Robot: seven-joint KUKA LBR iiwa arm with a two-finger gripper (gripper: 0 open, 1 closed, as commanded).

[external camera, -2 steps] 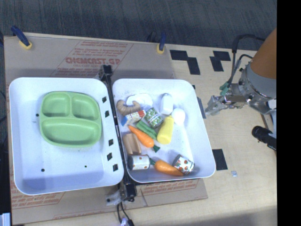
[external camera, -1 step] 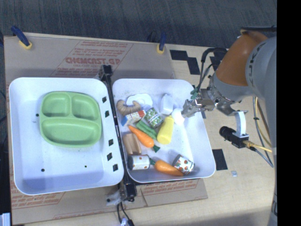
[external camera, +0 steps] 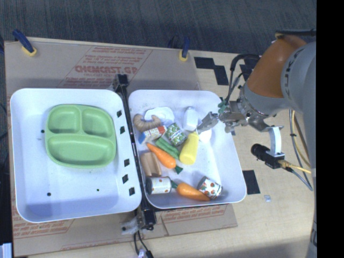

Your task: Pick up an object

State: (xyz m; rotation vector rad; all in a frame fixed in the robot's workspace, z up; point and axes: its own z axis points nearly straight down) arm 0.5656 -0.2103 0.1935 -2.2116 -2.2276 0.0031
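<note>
The right white bin point(external camera: 231, 165) holds a heap of toy food. A yellow squash point(external camera: 189, 148) lies near its middle, beside a green patterned cube point(external camera: 174, 134). One carrot point(external camera: 162, 156) lies slantwise in the middle and another carrot point(external camera: 192, 191) rests by the front wall. A small white cup point(external camera: 191, 116) stands at the back. My gripper point(external camera: 206, 123) reaches in from the right, low over the bin's right side, just above and right of the squash's top and next to the cup. Nothing is visibly held.
The left bin point(external camera: 21, 160) carries a green divided plate point(external camera: 81, 135). Also in the right bin are a white can point(external camera: 158, 185), a patterned can point(external camera: 209, 187), a wooden cylinder point(external camera: 150, 163) and a brown curved piece point(external camera: 142, 122). Black clips join the bins' shared wall.
</note>
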